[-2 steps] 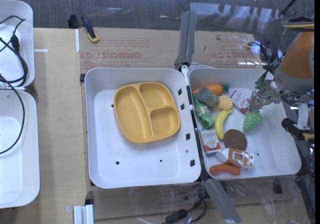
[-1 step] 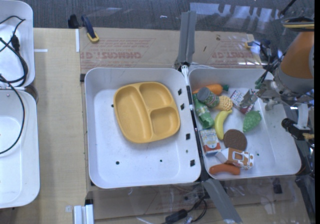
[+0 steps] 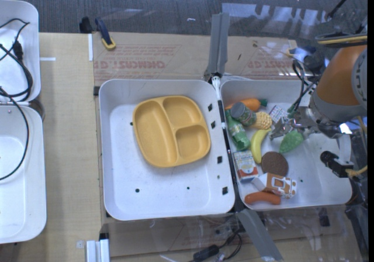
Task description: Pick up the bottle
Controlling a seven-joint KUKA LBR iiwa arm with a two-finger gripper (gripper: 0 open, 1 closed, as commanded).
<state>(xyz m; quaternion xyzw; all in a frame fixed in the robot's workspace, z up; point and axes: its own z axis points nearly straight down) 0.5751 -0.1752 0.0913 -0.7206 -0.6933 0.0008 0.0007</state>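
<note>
The green bottle (image 3: 237, 134) lies on its side in the right bin (image 3: 318, 190), along that bin's left wall, just below a small can (image 3: 242, 113). My gripper (image 3: 284, 128) hangs low over the middle of the right bin, well to the right of the bottle. It sits between a corn cob (image 3: 263, 120) and a green leafy toy (image 3: 292, 141), touching or nearly touching the green toy. The bottle is apart from the gripper. The grey arm with its orange band (image 3: 342, 79) comes in from the right.
A yellow divided plate (image 3: 171, 130) lies in the left bin (image 3: 117, 185). Around the bottle are a carrot (image 3: 249, 104), a banana (image 3: 258, 144), a small carton (image 3: 246, 165), a brown disc (image 3: 274, 163), a printed box (image 3: 281, 185) and a sausage (image 3: 263, 198).
</note>
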